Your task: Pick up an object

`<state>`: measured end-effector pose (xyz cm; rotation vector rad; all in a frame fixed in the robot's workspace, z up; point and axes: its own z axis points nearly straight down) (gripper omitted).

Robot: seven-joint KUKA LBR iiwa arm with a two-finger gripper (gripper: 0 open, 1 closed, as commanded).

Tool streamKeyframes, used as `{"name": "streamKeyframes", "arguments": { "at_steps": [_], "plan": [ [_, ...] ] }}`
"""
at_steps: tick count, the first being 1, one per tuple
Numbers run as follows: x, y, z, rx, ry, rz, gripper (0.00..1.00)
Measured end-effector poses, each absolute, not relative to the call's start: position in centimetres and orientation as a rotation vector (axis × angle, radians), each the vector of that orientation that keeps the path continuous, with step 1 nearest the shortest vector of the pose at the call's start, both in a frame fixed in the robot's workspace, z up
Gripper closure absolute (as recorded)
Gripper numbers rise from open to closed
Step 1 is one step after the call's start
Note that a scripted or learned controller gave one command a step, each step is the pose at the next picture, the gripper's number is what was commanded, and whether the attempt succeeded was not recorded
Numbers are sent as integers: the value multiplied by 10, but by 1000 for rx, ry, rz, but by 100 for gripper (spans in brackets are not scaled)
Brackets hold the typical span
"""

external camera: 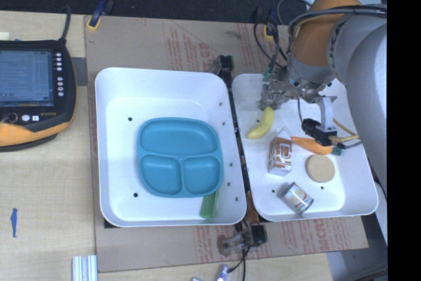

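The arm reaches in from the right, and its gripper (275, 97) hangs low over the far end of the right bin (358, 197), just above the top tip of the banana (261, 124). That looks like the thing it means to pick — the banana lies slanted by the bin's left wall, with some bare white around it, so it is easy to get at. I cannot tell if the gripper is open or closed; it is too small and dark from here.

The other things sit nearer the front: a brown and white packet (281, 156), an orange carrot (314, 143), a round tan cookie (321, 169) and a small can (295, 198). They are apart from each other — handy for grabbing one alone.

In the left bin (115, 141) rests a blue tray (179, 156), with a green piece (209, 206) beside it.
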<state>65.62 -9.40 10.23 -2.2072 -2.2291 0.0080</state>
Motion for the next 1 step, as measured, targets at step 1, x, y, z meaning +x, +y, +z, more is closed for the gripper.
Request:
{"name": "streamKeyframes", "arguments": {
  "at_steps": [1],
  "plan": [
    [625,-58,193,-2215,-2226,0,100]
  ]
}}
